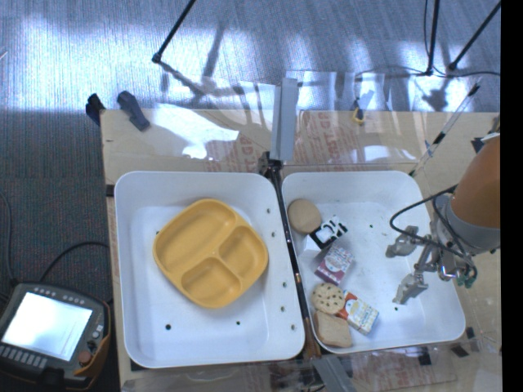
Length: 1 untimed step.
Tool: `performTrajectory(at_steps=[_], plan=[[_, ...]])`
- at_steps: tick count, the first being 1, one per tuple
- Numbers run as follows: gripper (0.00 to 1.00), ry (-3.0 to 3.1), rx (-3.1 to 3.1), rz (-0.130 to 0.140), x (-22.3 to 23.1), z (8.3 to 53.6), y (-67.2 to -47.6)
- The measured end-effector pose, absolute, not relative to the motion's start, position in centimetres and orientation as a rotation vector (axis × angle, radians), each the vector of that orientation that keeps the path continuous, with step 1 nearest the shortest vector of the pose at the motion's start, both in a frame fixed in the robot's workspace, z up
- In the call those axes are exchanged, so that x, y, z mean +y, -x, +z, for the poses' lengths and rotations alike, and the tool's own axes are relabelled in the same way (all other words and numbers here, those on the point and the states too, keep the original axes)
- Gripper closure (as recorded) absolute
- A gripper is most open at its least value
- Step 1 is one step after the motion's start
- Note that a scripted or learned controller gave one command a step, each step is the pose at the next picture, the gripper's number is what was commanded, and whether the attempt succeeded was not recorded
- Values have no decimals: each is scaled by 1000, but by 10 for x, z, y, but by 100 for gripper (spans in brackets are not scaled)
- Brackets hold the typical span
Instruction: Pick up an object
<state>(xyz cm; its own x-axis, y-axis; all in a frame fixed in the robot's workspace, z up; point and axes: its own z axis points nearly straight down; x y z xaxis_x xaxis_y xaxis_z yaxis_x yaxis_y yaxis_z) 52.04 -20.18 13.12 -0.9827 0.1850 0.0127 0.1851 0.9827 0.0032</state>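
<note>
The pincer [406, 269] hangs open and empty over the right bin [441, 321]; the cookie [328, 297] and its neighbours lie ungrasped.

Bright daylight is pouring in from the top, throwing pale patches across the floor [122, 39]. Glare is washing out the clear panel [359, 121] well behind the gripper [411, 268]. Both bins [131, 219] are reading evenly lit, shadows soft. Gripper is looking slightly blurred.
</note>
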Motion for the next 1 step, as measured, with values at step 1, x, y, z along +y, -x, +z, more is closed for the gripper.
performTrajectory(at_steps=[1], plan=[[0,698,-3060,-1,-154,86,-522]])
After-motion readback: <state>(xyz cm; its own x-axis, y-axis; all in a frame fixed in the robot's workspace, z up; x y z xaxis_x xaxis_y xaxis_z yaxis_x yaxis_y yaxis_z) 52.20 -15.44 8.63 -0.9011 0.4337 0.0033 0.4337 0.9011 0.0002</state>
